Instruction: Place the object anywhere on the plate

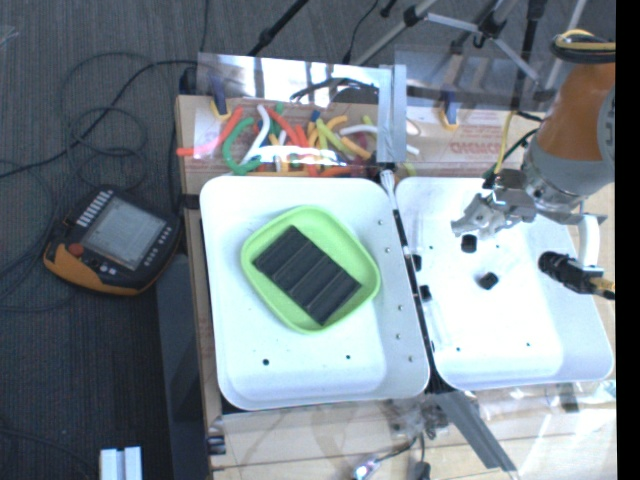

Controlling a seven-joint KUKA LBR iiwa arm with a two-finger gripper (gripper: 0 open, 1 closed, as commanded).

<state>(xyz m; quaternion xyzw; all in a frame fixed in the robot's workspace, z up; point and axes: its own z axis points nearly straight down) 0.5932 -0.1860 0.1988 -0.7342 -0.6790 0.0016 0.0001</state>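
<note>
Above the right white bin (560,353), the end effector (478,218) is hovering, its opening indiscernible; descending off-centre risks knocking the small black object (487,280) aside, far from the green square plate (262,240).

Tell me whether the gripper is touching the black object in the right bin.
Apart. The camera view shows bare white bin floor between the gripper and the black object lower down.

A dark, ribbed, rectangular object (305,275) is seen lying flat and slantwise on a green plate (262,243) with rounded corners. The plate is set at the middle of the left bin (230,343), tilted diagonally.
</note>
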